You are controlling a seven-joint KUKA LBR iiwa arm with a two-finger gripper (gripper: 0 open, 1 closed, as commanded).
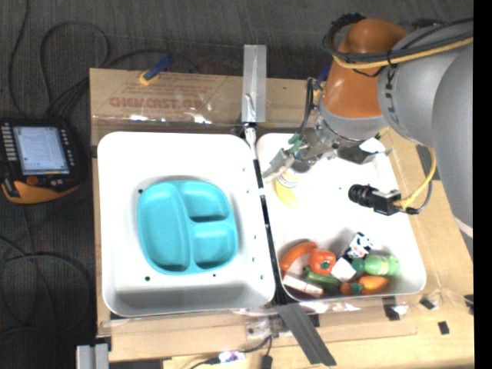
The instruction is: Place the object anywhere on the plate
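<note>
A light blue plate with three compartments lies in the left bin. A small yellow object, banana-like, is in the upper left part of the right bin, close to the divider between the bins. My gripper hangs right above the yellow object's upper end, touching or nearly touching it. Whether the object is gripped or resting on the bin floor cannot be told from this angle. The plate is to the left of the gripper, across the divider.
Several toy foods are heaped along the right bin's front edge: an orange piece, a red one, a green one and a black-and-white one. A black camera unit juts out beside the wrist. A tablet lies off the bench at left.
</note>
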